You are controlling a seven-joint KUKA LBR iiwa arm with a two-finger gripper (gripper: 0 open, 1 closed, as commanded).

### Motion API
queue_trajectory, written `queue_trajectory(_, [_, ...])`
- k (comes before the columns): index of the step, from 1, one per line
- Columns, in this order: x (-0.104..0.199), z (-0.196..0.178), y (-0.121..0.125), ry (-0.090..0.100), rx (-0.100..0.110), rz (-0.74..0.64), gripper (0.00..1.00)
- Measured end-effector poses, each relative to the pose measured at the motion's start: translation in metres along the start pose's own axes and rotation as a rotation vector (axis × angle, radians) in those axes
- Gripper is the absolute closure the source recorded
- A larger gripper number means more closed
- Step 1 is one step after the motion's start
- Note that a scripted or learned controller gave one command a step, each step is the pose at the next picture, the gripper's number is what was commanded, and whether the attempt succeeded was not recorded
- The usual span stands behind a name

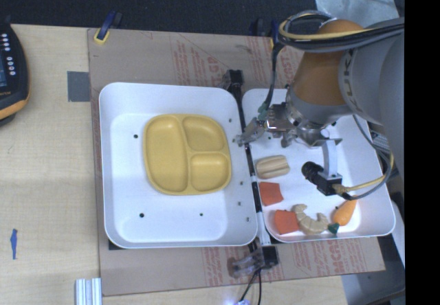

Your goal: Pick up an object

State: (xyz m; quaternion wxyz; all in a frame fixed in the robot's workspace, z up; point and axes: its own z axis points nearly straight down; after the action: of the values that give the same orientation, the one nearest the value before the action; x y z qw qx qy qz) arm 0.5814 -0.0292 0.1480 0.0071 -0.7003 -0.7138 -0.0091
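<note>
In the right bin (368, 159) lie several small objects: a tan bread-like roll (271, 166), a red-orange block (271, 193), a second red block (285, 221), a beige curved piece (311, 220) and an orange carrot (344, 212). My gripper (275, 126) hangs over the far left part of this bin, just above and behind the tan roll. The grey arm and its orange band (323, 80) cover the bin's far half. Nothing shows in the gripper's grasp.
The left bin (117, 159) holds a yellow divided plate (187, 152). A black piece on a yellowish cable (322, 178) hangs from the arm over the right bin's middle. A clamp (234, 80) sits between the bins at the far side.
</note>
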Motion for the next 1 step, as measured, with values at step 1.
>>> queue_trajectory(1, [-0.0016, 0.0019, -0.0002, 0.004, -0.001, -0.004, 0.0])
